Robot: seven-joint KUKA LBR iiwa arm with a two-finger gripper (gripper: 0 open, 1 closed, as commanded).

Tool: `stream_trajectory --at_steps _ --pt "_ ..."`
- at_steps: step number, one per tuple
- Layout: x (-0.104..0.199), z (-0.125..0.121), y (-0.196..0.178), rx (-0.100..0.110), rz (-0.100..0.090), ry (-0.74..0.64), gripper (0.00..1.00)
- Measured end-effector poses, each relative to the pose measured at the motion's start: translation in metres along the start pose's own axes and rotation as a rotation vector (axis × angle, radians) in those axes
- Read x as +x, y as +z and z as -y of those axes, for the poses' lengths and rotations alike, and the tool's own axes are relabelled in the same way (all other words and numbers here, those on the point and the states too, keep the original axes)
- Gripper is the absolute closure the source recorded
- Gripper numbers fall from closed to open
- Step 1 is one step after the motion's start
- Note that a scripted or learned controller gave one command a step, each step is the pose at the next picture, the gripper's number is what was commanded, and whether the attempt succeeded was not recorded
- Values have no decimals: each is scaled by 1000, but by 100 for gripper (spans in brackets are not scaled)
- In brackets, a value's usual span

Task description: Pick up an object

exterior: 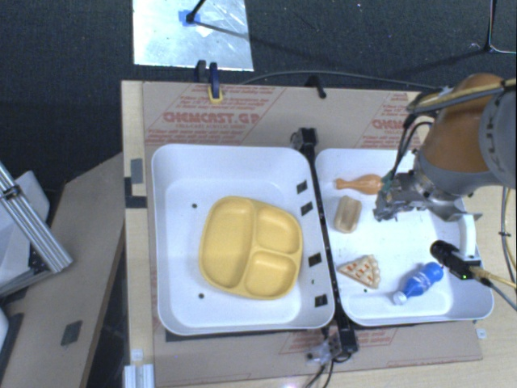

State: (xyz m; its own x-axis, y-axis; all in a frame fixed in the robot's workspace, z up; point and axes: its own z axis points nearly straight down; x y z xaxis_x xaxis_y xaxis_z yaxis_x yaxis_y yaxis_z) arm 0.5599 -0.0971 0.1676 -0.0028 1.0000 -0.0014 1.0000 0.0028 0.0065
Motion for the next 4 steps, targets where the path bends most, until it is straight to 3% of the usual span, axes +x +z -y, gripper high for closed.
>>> stream_trajectory --at_steps 2,4 --pt "3 -15 -94 1 0 -2 100" --pt "109 -37 -92 3 -2 -7 100"
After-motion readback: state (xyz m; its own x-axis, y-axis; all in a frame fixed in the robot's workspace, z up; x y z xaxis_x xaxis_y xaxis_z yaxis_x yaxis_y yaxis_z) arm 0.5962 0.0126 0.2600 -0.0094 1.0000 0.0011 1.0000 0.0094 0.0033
